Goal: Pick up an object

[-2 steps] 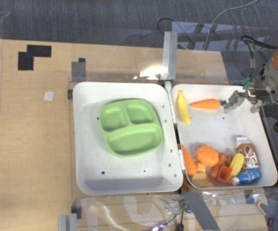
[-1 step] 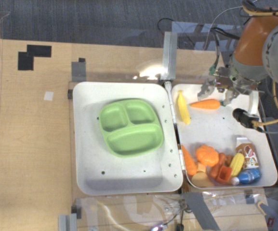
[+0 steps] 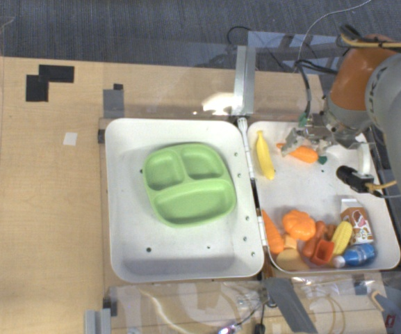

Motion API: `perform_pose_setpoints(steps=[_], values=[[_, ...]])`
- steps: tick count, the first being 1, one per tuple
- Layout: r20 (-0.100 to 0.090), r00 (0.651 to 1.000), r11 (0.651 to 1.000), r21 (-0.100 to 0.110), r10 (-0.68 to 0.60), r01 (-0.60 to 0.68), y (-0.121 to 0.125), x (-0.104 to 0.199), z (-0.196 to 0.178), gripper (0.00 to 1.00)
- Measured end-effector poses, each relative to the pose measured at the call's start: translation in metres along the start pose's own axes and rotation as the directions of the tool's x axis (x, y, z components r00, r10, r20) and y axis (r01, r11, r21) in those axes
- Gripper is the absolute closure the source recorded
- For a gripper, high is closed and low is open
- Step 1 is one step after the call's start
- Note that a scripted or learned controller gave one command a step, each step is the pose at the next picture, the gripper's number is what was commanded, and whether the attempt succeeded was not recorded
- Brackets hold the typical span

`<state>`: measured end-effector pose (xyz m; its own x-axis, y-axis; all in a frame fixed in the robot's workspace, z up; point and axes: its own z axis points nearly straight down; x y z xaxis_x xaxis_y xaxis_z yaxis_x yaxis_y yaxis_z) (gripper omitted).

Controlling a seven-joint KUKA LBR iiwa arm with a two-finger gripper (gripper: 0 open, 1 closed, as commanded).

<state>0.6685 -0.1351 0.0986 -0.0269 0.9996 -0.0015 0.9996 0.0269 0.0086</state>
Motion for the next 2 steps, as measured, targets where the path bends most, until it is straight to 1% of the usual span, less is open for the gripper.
perform_pose_setpoints(steps=[1, 2], values=[[0.001, 1.0, 1.0, 0.004, -0.005, 0.005, 0.0, 0.0, -0.012, 1.0], [-0.002, 0.992, 0.992, 0.002, 0.123, -0.123, 0.005, 0.083, -0.1, 1.0]])
